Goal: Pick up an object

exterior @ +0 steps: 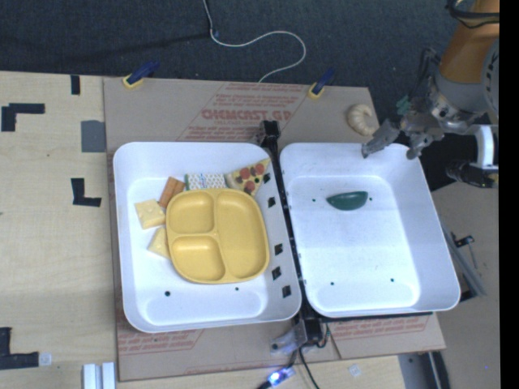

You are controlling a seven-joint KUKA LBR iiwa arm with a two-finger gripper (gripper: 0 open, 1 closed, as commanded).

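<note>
Tool (pixel 392 142) first: it sits at the upper right of the frame, over the top right corner of the right bin (pixel 422 233), at the end of the grey arm (pixel 474 47) with its orange band. Two dark fingers show, spread apart, one pointing left toward the bin's top rim and one angled down, with nothing between them.

By size, the worktop (pixel 49 217) is pale wood with black marks on its left part, and a brown cardboard sheet (pixel 235 108) with red print lies under both bins. A blue and yellow clamp (pixel 140 73) sits on the sheet's top left corner and another (pixel 322 81) near its top right.

On the right bin's floor, in its upper middle, lies a dark green piece (pixel 348 200), below and to the left of the tool and apart from it.

In the left bin (pixel 130 217), a yellow divided plate (pixel 217 234) takes up the centre. Small flat pieces crowd its upper and left edges: an orange one (pixel 169 191), pale yellow ones (pixel 149 213) and a patterned one (pixel 252 174) toward the top right.

A beige lump (pixel 362 118) rests on the cardboard just above the right bin, left of the tool.

A thin white cable (pixel 259 39) loops across the dark floor at the top.
</note>
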